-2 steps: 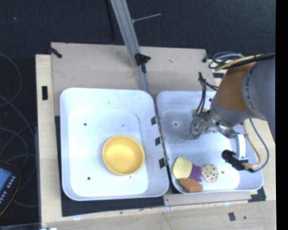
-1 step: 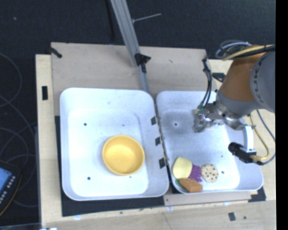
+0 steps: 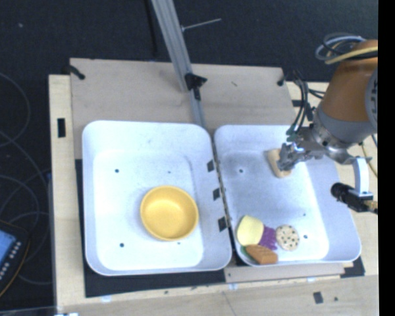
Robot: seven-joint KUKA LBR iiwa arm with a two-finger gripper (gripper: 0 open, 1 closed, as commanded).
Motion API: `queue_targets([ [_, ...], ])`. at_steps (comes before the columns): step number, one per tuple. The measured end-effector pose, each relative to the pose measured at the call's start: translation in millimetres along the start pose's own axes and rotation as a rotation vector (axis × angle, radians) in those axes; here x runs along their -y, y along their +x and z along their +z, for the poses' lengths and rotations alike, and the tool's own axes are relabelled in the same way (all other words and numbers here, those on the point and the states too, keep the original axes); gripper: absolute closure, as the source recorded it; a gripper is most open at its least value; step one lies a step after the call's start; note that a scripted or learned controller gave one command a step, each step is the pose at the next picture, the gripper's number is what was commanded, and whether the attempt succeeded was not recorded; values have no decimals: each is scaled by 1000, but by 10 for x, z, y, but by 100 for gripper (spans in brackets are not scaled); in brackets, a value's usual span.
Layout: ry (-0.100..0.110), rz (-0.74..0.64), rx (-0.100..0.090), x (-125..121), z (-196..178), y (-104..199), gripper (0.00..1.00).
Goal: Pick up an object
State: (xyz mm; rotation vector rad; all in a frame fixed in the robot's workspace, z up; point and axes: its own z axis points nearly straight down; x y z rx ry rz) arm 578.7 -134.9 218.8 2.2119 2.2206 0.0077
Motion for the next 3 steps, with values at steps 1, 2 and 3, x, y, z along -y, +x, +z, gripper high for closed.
queue_targets([
  [1,0,0,0,-99,-610,-38,100],
  [2,6,-3,-2,-227,-640,441,100],
  [3,6,-1,-1,-315,-621,867,100],
])
